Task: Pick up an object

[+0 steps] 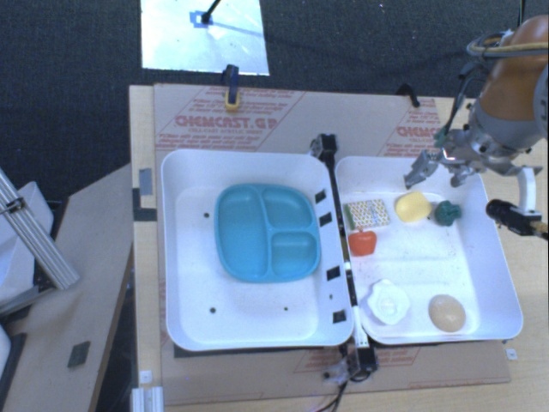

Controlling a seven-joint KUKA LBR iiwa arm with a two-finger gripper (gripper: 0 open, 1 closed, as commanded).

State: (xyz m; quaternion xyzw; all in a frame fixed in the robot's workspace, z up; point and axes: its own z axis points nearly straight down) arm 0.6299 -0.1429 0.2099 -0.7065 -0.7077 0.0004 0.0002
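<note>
My gripper [440, 172] hangs over the far edge of the right bin [489, 264], fingers spread and nothing between them. Just below it in the bin lie a yellow lump [413, 206] and a small dark green object [445, 213]. Left of these sits a flat patterned block [366, 213], with a red pepper-like piece [363, 242] in front of it. Near the bin's front lie a white crumpled object [389, 301] and a beige egg-shaped object [447, 312].
The left bin [184, 256] holds a blue divided plate [266, 232]. A black ridge with clips [334, 230] separates the two bins. A black part [513, 217] juts in at the right bin's right rim. A yellow clamp [232, 88] stands at the bench's back.
</note>
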